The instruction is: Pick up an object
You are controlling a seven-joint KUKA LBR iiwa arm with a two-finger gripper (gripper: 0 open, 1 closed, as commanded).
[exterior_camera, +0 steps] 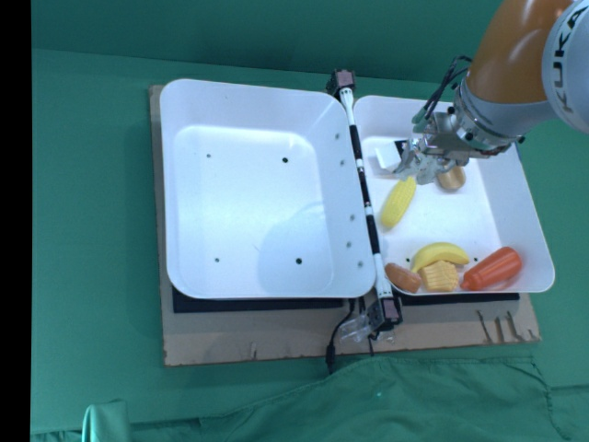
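Note:
My gripper (414, 168) hangs over the back of the right bin (515, 219), just above the top end of a yellow corn cob (398, 203). Nothing shows between its fingers. A small brown round object (451, 179) lies right beside the gripper, to its right. Along the bin's front edge lie a yellow banana (440, 252), a short piece of corn (440, 275), an orange sausage-like piece (402, 277) and an orange-red carrot (492, 268). A small white block (385, 157) rests near the bin's back left corner.
The left bin (248, 191) sits beside the right one, with a black-and-white striped bar (363, 191) running along the seam between them. Both bins rest on cardboard (276, 343) over a green cloth.

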